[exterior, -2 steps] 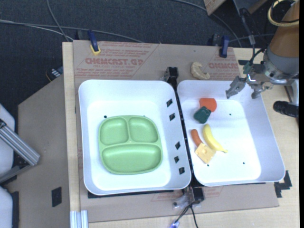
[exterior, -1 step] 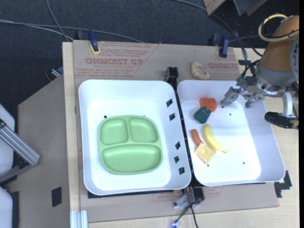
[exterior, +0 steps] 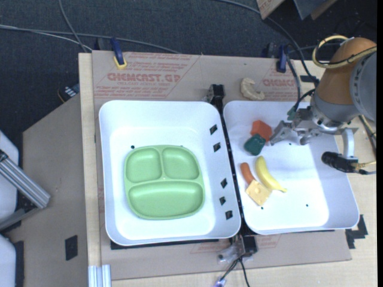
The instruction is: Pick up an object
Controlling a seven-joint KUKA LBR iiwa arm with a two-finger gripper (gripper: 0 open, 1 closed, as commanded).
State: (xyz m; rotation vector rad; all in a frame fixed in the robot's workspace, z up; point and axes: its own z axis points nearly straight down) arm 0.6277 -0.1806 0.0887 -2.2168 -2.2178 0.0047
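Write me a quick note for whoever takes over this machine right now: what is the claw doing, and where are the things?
Gripper: low over the right bin, beside the orange piece and dark green piece; nothing seen between its fingers.
Banana, red-orange piece and yellow wedge lie together near that bin's left wall.
Green divided plate sits in the left bin.
Done: nothing lifted.
Left: grasp and raise one object.

right bin (exterior: 311,211) front bare, toys (exterior: 258,160) left

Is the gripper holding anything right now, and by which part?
Nothing is held. The gripper hangs beside the orange piece and green block.
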